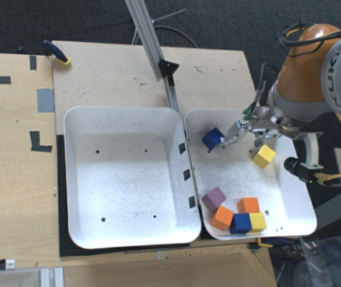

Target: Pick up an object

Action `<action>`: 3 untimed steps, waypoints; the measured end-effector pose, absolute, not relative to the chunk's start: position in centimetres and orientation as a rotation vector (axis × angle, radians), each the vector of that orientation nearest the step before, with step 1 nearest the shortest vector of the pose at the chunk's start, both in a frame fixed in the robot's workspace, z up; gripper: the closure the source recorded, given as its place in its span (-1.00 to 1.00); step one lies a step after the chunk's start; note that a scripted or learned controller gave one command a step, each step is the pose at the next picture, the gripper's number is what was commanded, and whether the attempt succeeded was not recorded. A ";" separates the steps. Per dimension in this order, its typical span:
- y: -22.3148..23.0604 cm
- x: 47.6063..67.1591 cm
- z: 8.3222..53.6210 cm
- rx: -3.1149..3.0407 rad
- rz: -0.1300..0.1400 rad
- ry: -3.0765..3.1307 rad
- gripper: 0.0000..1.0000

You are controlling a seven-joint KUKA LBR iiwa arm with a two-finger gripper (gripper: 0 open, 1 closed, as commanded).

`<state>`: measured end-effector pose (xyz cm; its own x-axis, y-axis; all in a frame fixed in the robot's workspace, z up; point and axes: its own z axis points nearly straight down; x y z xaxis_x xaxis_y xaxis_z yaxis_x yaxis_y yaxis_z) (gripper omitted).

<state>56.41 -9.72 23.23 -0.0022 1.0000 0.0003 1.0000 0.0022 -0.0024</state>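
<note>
camera view: the gripper (233, 135) hangs over the back of the right bin (290, 211), its tip right beside the blue cube (213, 139); i cannot tell its state, since the tool is small and blurred here, and no object visibly sits in it. the blue cube lies near the bin's back left corner, close to the wall shared with the left bin (75, 160). a yellow cube (264, 156) rests apart, under the wrist. a cluster sits at the front: a purple cube (214, 197), an orange cube (222, 217), a second orange cube (249, 205), a dark blue cube (241, 222) and a small yellow cube (257, 221).

what could go wrong, as i judge it: the tool seems offset to the blue cube's side, so closing may nudge it toward the wall or clip a corner and let it slip out on the lift. the nearby wall leaves little room.

the bins sit on a pale wooden bench (15, 160) with grey tape marks; a metal rail (152, 40) slants across the back, and a blue-and-yellow clamp (57, 51) lies at the far left. dark carpet surrounds it.
</note>
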 end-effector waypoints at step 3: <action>-12.6 64.9 10.4 -2.175 0.052 -2.195 1.00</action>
